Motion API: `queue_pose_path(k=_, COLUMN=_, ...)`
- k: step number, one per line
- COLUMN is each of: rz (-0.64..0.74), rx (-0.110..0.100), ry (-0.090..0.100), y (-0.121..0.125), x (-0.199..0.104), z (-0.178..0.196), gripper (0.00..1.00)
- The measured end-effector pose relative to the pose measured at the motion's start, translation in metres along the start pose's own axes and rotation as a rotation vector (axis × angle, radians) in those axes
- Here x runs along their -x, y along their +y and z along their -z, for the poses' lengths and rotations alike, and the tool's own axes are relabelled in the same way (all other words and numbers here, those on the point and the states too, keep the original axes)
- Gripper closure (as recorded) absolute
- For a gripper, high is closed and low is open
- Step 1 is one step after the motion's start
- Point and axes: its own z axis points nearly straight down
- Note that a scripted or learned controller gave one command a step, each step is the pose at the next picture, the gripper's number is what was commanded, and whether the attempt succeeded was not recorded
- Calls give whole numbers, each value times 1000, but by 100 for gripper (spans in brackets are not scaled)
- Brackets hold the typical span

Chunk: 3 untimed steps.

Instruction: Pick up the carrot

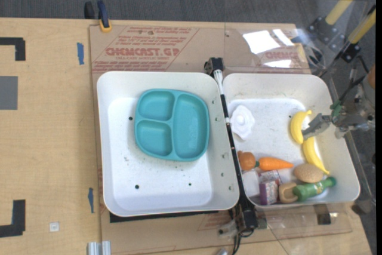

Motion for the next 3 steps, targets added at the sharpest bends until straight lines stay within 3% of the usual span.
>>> queue_pose_path(k=1, rz=331, rx=-1, ry=2, y=-8, x=-54, z=-120, gripper=0)
queue_pose_path(k=2, rz=519, rx=28, ry=-6, y=-10, x=-55, z=-135, gripper=0)
queue_pose_path(k=3, rz=351, rx=21, ry=-7, y=-13, x=-62, z=-141, gripper=0)
